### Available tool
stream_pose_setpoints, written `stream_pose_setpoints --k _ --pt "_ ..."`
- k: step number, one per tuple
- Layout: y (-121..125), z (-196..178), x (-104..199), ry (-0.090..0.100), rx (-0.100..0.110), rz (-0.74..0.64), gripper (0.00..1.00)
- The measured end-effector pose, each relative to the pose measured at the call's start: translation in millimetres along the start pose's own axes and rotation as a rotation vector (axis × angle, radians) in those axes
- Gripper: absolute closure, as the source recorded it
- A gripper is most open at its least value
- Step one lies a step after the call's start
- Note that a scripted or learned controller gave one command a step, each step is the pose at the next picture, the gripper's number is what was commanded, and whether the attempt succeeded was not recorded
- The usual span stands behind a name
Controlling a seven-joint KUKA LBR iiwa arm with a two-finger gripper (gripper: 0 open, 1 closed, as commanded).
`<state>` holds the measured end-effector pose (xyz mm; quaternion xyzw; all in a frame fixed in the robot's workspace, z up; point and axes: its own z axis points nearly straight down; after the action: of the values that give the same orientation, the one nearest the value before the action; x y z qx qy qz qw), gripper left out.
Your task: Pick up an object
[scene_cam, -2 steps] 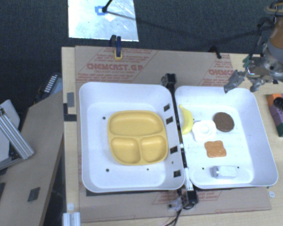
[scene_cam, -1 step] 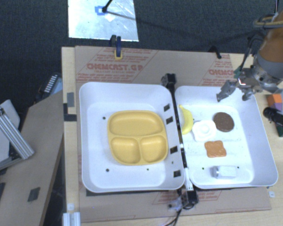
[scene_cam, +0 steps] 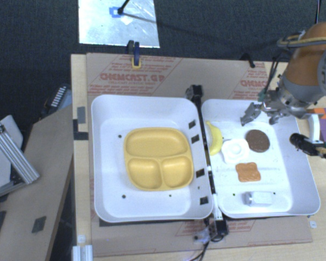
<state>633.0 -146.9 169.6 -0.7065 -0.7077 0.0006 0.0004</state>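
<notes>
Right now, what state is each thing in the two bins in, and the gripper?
Yellow tray: flat in the left bin, upright.
Banana: lying at the right bin's left wall.
White disc: lying flat beside the banana.
Brown patty: lying flat, untouched.
Toast: lying flat.
White block: lying on its side near the front of the right bin.
Gripper: above the right bin's far end, open, holding nothing.

Looks like a robotics lab or test cell, not a home or shop. Evident from the bench [scene_cam: 43, 145] topped with printed cardboard [scene_cam: 152, 72], two white bins [scene_cam: 103, 113] clipped side by side at centre, aluminium framing [scene_cam: 11, 151] at the left edge, and loose cables [scene_cam: 206, 235] at the bottom. Further marked by dark carpet and a taped metallic sheet [scene_cam: 118, 15] at upper left, plus the grey-and-orange industrial arm [scene_cam: 309, 58] at upper right.
</notes>
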Motion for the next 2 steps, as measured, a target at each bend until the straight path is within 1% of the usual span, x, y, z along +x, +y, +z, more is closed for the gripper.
stream_pose_setpoints --k 1,2 --pt "-2 54 -10 0.000 0.000 0.001 0.00" --pt "0 41 -10 -0.001 -0.004 0.001 1.00"
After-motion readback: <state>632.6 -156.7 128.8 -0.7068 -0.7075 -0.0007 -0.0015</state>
